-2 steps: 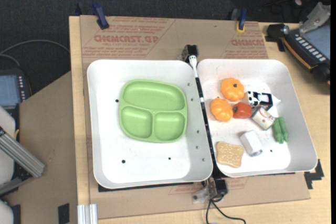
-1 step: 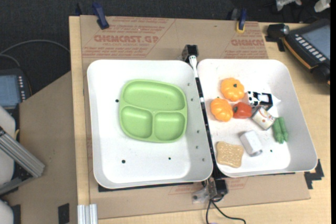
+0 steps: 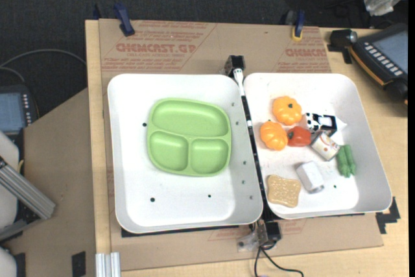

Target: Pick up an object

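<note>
Pumpkins (image 3: 286, 109), two, small, orange and ribbed, side by side in right bin (image 3: 369, 165).

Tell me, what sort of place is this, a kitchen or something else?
Probably a robotics lab or workshop, not a kitchen. Two white bins sit on a board clamped to the bench, the food in the right bin looks like toys, such as small pumpkins, and cables and electronic gear surround it.

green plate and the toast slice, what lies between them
In the camera view, the green plate and toast slice are parted by bare white bin floor and the two bins' meeting rims.
</note>
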You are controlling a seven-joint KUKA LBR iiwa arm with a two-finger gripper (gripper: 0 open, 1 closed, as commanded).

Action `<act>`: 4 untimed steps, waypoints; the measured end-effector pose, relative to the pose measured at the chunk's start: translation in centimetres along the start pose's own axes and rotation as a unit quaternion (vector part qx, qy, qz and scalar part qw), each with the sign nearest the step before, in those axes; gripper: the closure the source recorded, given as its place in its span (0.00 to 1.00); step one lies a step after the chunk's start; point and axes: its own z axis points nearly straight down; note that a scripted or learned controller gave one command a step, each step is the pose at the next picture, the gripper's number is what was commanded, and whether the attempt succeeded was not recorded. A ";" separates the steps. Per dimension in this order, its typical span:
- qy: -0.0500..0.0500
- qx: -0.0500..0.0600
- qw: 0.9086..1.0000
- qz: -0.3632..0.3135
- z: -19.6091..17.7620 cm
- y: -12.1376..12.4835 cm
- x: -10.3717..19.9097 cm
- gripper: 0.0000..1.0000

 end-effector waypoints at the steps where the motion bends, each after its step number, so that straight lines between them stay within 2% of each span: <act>1: 0.002 0.013 1.000 0.002 14.4 -5.9 -0.3 1.00; 2: 0.003 0.005 1.000 -0.005 13.9 -10.9 9.7 1.00; 3: 0.002 0.006 1.000 -0.004 16.4 -10.8 17.2 1.00; 4: 0.002 0.003 1.000 -0.001 16.3 -10.8 19.5 1.00</act>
